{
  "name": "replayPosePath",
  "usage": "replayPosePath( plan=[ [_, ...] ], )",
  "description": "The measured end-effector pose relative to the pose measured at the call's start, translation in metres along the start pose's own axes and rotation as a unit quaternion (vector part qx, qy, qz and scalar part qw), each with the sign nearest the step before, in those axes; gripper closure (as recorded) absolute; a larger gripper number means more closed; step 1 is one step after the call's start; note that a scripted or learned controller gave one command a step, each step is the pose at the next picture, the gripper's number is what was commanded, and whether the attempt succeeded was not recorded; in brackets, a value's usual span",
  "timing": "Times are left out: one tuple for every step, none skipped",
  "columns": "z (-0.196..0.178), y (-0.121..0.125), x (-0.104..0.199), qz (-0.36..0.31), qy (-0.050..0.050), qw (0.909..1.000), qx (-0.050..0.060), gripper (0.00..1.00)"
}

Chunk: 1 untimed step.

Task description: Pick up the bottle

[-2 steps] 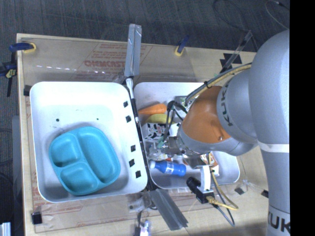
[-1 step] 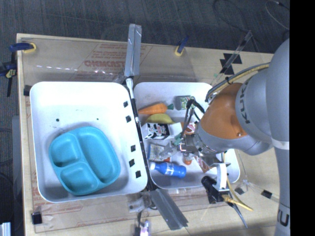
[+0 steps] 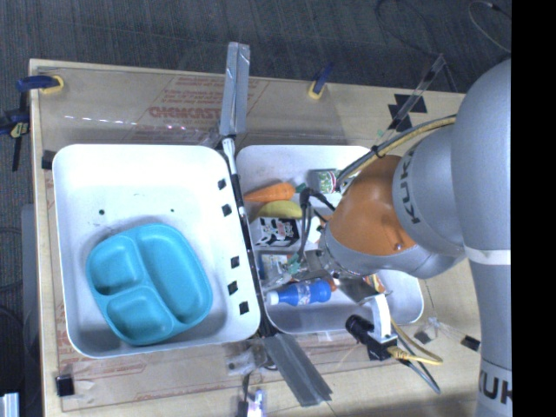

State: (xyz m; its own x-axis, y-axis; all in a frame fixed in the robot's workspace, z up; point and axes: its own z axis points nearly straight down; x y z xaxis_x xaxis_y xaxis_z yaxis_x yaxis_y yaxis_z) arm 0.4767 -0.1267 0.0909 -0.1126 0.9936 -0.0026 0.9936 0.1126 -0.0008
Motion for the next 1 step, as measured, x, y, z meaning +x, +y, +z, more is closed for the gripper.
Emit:
replayPosePath(
  plan=[
    [-0.0872,-0.0036,-0.0364,0.028,0.002,0.9996,0.001,0.0]
  ],
)
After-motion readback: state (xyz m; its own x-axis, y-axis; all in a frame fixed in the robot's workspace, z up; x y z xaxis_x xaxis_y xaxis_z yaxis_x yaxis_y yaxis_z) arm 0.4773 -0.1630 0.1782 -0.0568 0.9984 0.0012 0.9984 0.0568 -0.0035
